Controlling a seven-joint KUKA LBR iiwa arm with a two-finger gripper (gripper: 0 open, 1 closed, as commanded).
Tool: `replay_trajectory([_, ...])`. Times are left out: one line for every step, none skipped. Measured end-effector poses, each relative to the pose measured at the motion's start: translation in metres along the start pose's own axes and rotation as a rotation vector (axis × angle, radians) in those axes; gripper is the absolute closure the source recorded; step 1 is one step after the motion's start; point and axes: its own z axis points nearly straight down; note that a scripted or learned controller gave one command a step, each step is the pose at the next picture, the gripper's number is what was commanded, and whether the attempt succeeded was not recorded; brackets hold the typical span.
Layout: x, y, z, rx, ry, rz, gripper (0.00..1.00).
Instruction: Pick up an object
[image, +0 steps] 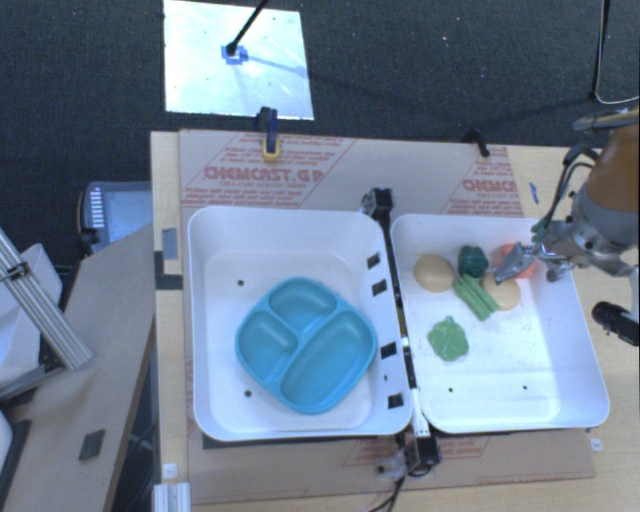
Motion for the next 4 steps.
replay_trajectory([0.0, 0.003, -0.006, -0.01, -0.002, -0.002, 0.0])
replay_trajectory([0.003, 0.004, 0.056, -0.008, -0.002, -0.002, 0.0])
replay_trajectory([0.002, 0.006, 0.095, -0.014, -0.005, -0.001, 0.0])
replay_trajectory([0.003, 0.006, 0.086, -0.011, -0.003, -0.001, 1.0])
